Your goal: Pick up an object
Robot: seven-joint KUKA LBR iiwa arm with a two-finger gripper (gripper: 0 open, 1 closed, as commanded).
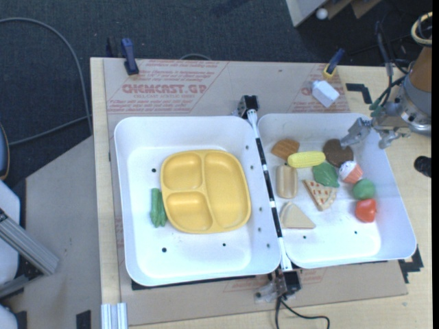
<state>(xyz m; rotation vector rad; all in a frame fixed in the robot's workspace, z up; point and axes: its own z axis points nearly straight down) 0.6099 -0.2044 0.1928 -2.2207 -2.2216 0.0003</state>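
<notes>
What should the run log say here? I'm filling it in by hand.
tool: above right bin's far right edge, holding nothing | toy food: in right bin | yellow tray, green piece: left bin

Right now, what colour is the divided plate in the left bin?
Yellow: the divided plate shows best in the camera view.

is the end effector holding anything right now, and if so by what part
Nothing is held. The end effector hovers over the right bin's upper right rim with nothing between its fingers; the brown piece lies apart, just below-left of it.
</notes>
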